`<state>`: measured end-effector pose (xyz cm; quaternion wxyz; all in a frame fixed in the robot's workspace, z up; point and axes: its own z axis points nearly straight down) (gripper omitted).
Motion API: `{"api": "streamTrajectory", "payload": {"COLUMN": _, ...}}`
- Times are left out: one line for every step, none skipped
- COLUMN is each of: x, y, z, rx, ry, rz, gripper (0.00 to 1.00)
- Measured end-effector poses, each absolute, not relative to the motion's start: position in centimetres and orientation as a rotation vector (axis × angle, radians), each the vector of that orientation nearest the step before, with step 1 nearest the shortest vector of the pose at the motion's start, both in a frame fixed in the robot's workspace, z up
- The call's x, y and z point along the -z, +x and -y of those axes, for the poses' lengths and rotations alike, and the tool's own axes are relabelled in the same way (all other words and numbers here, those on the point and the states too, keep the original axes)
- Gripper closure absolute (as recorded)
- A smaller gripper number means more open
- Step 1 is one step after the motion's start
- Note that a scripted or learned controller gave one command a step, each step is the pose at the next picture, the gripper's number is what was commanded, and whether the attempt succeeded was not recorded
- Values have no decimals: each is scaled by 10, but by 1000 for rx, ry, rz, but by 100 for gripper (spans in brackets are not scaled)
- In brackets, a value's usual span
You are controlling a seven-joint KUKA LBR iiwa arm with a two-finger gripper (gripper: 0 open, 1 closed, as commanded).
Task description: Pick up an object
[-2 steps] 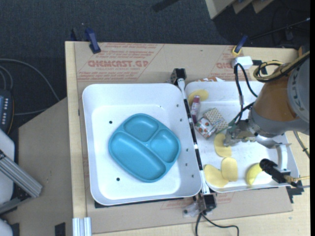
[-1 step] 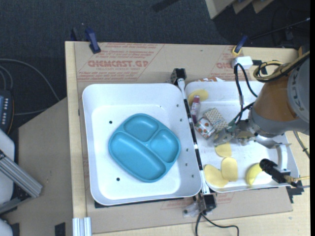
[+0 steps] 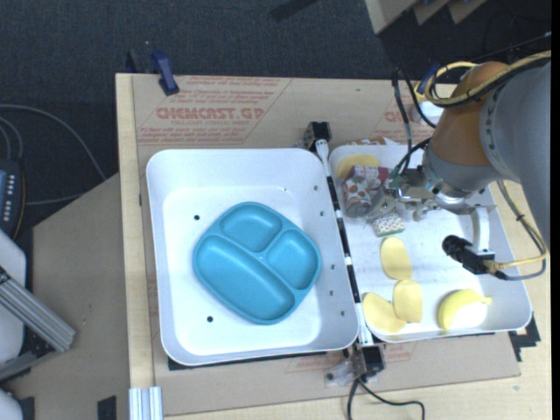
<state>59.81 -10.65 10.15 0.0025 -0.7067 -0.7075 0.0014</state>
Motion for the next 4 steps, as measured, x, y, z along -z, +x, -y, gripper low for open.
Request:
{"api": "streamTrajectory", "payload": {"x": -84, "y": 534, "z": 116, "rx": -2, "ry": -2221, "rz": 2220, "gripper": 0}}
{"api": "streamTrajectory", "payload": {"x": -94, "y": 535, "z": 116, "rx": 1, "ry": -2223, "rz": 2222, "gripper": 100}}
{"api": "streamTrajectory", "payload": {"x": -94, "y": 535, "z": 116, "rx": 0, "ry": -2223, "rz": 2222, "gripper": 0}}
{"api": "streamTrajectory", "payload": {"x": -85, "y": 622, "z": 124, "rx": 0, "ry": -2220, "rz": 2224, "gripper": 0}}
